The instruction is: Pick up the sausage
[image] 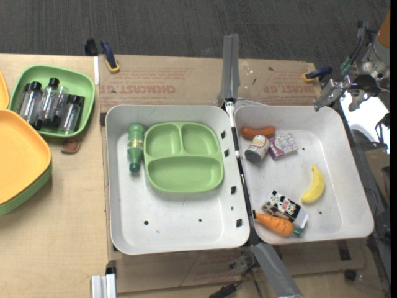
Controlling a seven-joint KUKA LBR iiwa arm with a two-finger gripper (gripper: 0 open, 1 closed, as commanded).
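Sausage (258,131) lies at the right bin's (347,231) top-left corner, beside a small can (255,148); our gripper (340,92) hovers well apart, past the bin's upper right corner, fingers spread wide, holding nothing.

Green divided plate (183,157) in one white bin (124,228). Reddish-orange sausage (258,131), yellow banana (314,185), orange carrot (274,224). Black-and-white patterned packet (284,205).

Cardboard sheet (186,82) behind the left bin (118,185): red print, reads upside down, roughly "CHEMCAST GP"; same print, fainter, on the stretch behind the right bin (353,166). Small packets in the right bin carry patterns, lettering too small to read. Vial labels illegible.
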